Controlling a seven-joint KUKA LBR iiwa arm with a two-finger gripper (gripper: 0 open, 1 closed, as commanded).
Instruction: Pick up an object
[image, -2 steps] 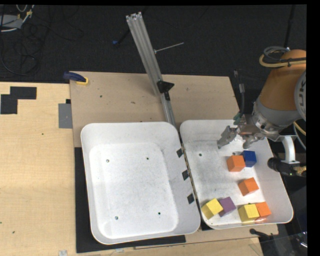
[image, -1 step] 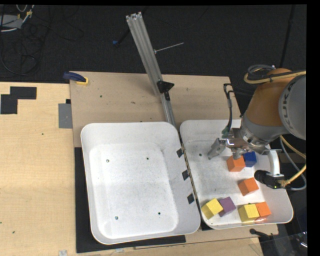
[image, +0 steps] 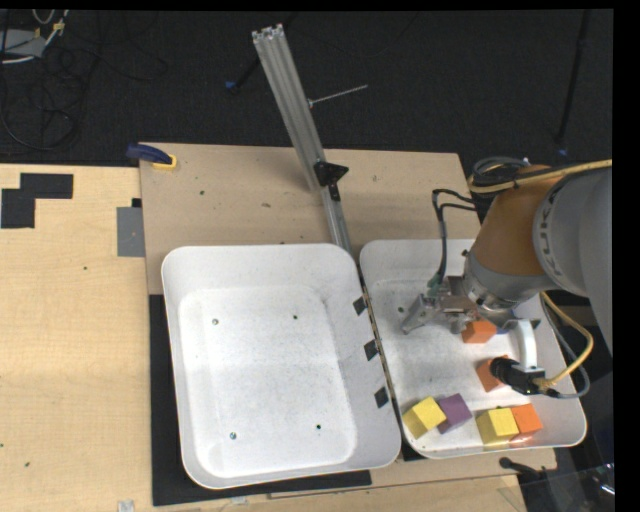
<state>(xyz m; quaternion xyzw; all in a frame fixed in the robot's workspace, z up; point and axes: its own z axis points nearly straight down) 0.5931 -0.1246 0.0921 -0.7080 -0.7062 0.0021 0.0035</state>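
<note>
My gripper (image: 415, 314) hangs low over the middle of the right bin (image: 400, 262), pointing left, with the grey arm and its orange band (image: 510, 228) behind it. An orange block (image: 478, 331) lies right beside the gripper body, partly under the wrist. A second orange block (image: 488, 373) sits a little nearer the front. Along the front wall lie a yellow block (image: 425, 414), a purple block (image: 455, 408), another yellow block (image: 497, 425) and an orange block (image: 527, 418). I see nothing at the gripper's tip.
The left bin (image: 190, 275) lies beside the right one, with black clips (image: 370, 348) along the shared wall. A slanted metal rail (image: 300, 120) rises behind the bins. A black cable (image: 520, 375) loops over the right bin.
</note>
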